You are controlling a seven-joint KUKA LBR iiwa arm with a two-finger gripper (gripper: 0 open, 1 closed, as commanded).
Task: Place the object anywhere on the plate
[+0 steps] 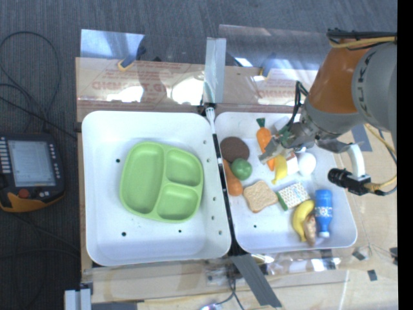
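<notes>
Carpet (193, 5) is seen around the worktop (148, 86); the plate (161, 181) lies well left of the tool (279, 148), whose grip cannot be told.

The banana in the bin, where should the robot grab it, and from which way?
Probably the banana's middle, from straight above, fingers across its narrow width. It lies flat and curved, its lower end beside the blue bottle, with the checkered packet near its top, so the middle looks the freest part.
</notes>
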